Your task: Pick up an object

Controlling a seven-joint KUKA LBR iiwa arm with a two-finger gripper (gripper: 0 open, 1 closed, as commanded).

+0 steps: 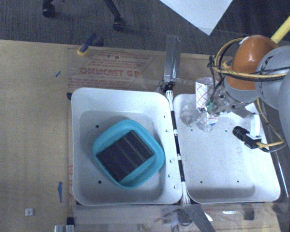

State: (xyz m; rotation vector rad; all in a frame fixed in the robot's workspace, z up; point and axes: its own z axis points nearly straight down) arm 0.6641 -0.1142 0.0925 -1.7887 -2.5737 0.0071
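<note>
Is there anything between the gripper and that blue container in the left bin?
Yes. The raised rims between the bins lie between them: the gripper is low in the right bin, beside a paper cup; the blue container sits uncovered.

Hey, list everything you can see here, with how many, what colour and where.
Bins: two, white, side by side on the bench.
Container: one, teal with a dark ridged top, in the left bin.
Paper cup: one, white with red pattern, at the right bin's far edge under the arm.
Clear plastic item: one, transparent, right bin's far left corner.
Clamp: one, blue and yellow, far edge of the bench.
White sheet: one, on the floor beyond.
Chair base: one, black, floor top left.
Arm: one, grey with an orange band, over the right bin; its tool is near the cup.
</note>
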